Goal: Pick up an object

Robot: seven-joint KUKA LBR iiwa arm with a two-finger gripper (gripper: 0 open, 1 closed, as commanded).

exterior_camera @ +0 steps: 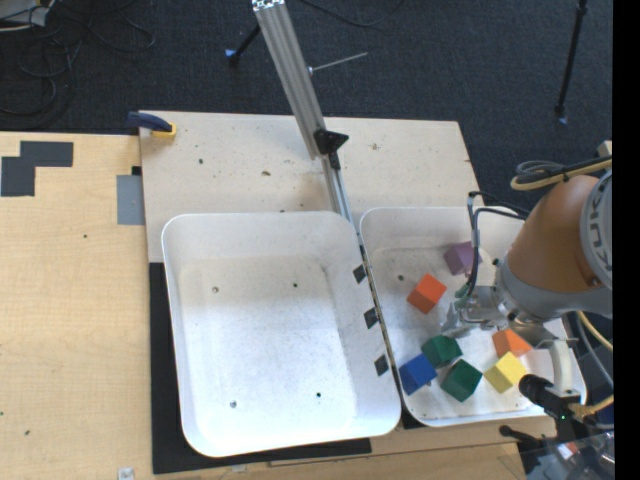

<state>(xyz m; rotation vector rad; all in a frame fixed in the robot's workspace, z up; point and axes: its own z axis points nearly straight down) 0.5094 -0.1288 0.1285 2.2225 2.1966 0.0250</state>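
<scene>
Blocks, assorted colours, are lying loose in the right bin (400,230), seven counted: one orange block (427,293) near the bin's middle, one purple block (459,258) behind it toward the far wall, two green blocks (one (441,350) just under the gripper, one (462,379) nearer the front rim), one blue block (417,372) at the front left by the divider, one yellow block (507,372) and a second orange block (512,343) partly tucked beneath the arm. Gripper (466,313) is hanging low over the cluster, between the first orange block and the upper green one; whether its fingers are spread or closed cannot be told from this angle, and no block is showing between them. Arm (556,248), one, grey with orange band, is reaching in from the right. Left bin (175,258), one, is sitting beside the right one, touching along the shared edge. Risks, as judged: the blocks are crowding each other at the front, so a descending finger is likely to be landing on a neighbour's top or nudging a block aside rather than straddling it; a tilted block could be slipping out on the lift; a block lying against the wall is leaving little room for a finger.
</scene>
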